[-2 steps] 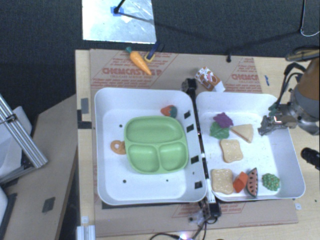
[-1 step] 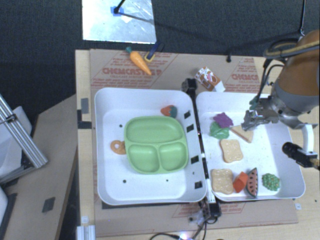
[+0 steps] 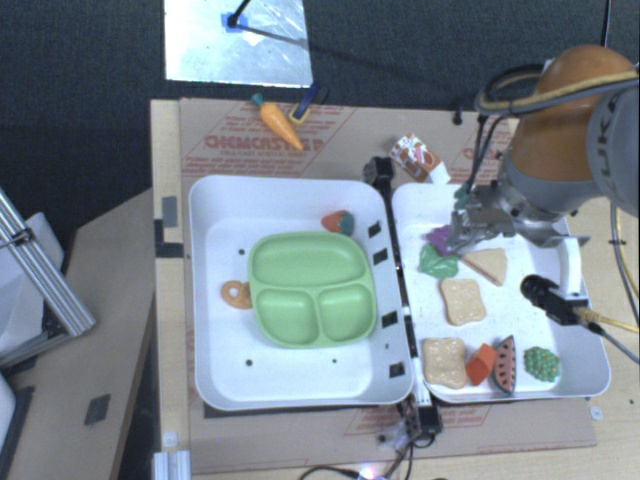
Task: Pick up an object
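Looking down on two white bins side by side on the tabletop (image 3: 170, 128). Left bin (image 3: 215, 268): green divided plate (image 3: 310, 288) in the middle, small pretzel (image 3: 237, 294) just off its 9 o'clock edge, strawberry (image 3: 338, 222) near its 1 o'clock corner. Right bin (image 3: 590, 363): gripper (image 3: 462, 236) low at the 11 o'clock end, right over a purple piece (image 3: 440, 236), with a green leafy piece (image 3: 436, 261) just below at 6 o'clock. Can't tell how the gripper stands, too blurry and dark down there. Toast wedge (image 3: 487, 265) just beside at 4 o'clock, cracker (image 3: 462, 301) under that. Along the bin's 6 o'clock edge: bread slice (image 3: 445, 361), orange wedge (image 3: 480, 364), watermelon slice (image 3: 505, 364), broccoli (image 3: 542, 364). Outside the bins at 12 o'clock: carrot (image 3: 280, 124) on the cardboard, snack packet (image 3: 415, 156) near the right bin's corner.
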`<state>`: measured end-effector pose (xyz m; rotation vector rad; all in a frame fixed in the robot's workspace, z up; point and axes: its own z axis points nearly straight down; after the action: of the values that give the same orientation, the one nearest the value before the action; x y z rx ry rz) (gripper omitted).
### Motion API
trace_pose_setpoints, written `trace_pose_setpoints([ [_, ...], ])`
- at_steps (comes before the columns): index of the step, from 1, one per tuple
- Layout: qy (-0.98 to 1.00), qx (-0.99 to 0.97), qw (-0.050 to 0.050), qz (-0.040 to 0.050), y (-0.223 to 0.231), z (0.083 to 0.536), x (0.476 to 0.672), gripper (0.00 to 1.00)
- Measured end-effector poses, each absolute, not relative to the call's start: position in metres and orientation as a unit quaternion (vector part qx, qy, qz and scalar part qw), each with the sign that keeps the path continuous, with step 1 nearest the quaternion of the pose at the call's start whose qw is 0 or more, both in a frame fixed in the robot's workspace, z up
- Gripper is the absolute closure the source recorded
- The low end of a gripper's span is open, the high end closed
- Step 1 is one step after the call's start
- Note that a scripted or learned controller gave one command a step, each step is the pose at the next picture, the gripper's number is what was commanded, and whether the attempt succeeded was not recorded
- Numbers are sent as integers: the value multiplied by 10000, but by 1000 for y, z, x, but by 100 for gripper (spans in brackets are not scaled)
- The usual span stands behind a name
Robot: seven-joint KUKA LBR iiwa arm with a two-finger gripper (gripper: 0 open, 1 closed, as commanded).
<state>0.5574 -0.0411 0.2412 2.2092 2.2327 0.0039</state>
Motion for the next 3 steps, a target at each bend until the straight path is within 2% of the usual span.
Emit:
trace_pose_setpoints([
  [2, 7105, 7037, -1, 9, 67, 214, 575, 100],
  [3, 7094, 7048, 4, 11, 68, 219, 581, 100],
])
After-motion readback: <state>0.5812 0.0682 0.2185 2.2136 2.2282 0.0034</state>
